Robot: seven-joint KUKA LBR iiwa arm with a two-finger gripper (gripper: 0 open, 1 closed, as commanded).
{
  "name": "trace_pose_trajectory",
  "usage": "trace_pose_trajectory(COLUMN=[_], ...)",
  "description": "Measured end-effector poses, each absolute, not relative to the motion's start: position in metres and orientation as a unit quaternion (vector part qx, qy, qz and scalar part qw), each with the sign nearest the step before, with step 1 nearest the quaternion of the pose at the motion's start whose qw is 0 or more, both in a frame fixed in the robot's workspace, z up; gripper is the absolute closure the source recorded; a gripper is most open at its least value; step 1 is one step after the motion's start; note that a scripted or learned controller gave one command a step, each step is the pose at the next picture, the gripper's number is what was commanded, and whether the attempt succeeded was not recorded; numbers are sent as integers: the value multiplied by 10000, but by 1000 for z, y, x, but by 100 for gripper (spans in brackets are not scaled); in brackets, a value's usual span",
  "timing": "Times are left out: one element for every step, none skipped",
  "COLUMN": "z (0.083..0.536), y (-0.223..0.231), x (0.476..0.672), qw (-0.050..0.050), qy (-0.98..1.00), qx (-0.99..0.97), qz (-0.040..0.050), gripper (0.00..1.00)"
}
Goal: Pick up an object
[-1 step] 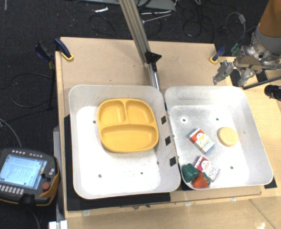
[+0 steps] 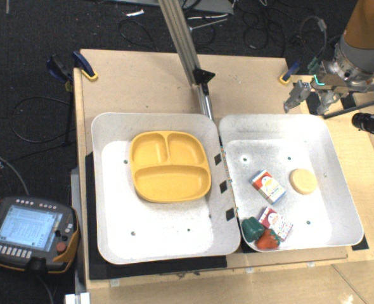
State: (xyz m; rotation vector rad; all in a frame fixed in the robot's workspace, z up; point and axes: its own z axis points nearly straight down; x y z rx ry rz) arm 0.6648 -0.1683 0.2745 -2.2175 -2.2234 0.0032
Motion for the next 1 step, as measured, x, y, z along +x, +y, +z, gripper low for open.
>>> trace_pose_trajectory(z=[230], y=[-169], x=[660], qw=[20], qy=[-7071], qx=[-7071], qz=[19], gripper=[0])
